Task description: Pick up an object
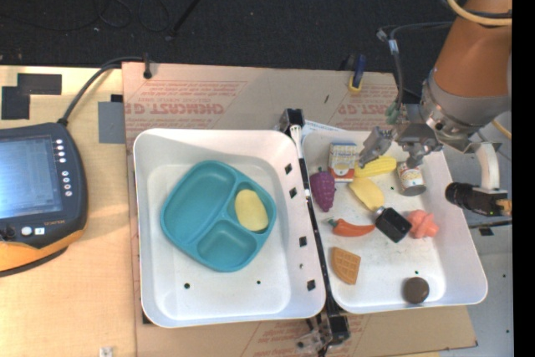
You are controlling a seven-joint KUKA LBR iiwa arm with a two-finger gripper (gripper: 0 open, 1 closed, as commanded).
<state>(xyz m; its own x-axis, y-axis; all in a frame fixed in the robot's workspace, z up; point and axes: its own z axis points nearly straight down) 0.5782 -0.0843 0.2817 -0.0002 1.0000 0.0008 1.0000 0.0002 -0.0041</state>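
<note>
Because the task named no particular object, the likeliest target was the yellow banana-shaped toy [378, 166], lying in the right bin [468, 263] just beside the gripper [394, 145]. The gripper's fingers appeared spread, holding nothing, one tip near the toy. Crowded around it were a small carton [343, 156], a yellow wedge [366, 193], a purple grape cluster [323, 189] and a small can [410, 177]. A closing pinch could have caught two items or nudged the toy aside, since the pieces sat so close. The left bin [159, 180] held a teal tray [217, 215] with a lemon-like piece [252, 209].
</note>
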